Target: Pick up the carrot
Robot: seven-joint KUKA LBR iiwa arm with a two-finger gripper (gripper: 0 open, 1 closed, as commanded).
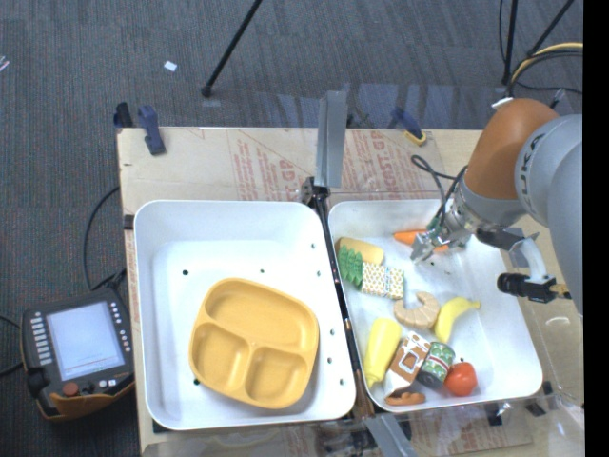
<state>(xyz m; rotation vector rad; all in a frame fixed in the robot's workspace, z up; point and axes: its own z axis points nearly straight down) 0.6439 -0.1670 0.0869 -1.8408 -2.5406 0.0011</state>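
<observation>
We've got the gripper down on the carrot at the back of the right bin. Honestly can't tell if it's clamped yet, so the lift's still to do.

Yellow divided tray, banana, tomato

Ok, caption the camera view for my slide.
Gripper down at the carrot in the right bin.

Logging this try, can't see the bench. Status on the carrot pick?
Gripper low in right bin, at the carrot. Carrot lying on bin floor near back wall. Other toy food sits nearer the front.
</observation>
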